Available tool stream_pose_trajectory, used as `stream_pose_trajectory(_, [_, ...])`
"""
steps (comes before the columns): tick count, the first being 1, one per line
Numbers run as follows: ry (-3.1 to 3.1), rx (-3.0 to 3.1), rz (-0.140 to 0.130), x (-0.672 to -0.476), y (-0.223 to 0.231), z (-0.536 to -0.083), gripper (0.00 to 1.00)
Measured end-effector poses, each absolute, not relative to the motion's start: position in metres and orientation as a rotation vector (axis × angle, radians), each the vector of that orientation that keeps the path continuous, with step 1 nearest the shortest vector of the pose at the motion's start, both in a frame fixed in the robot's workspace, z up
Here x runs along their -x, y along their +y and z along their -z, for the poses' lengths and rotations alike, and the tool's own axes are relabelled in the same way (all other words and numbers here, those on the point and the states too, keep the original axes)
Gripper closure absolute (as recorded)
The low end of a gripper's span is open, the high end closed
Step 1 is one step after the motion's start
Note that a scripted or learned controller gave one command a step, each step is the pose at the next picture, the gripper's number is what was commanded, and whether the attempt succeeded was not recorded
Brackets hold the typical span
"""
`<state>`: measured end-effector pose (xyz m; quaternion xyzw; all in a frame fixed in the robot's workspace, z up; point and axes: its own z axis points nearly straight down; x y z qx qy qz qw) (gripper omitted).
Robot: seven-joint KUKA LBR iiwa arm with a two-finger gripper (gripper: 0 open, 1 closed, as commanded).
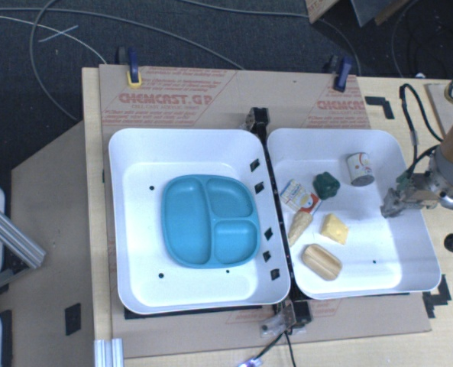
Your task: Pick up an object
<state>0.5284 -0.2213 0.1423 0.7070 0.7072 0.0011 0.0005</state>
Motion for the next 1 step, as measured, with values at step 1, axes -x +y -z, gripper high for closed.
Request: stream_pose_trajectory(1, [2.218, -2.215, -0.005, -0.5250, -0.2163, -0.2035, 1.00])
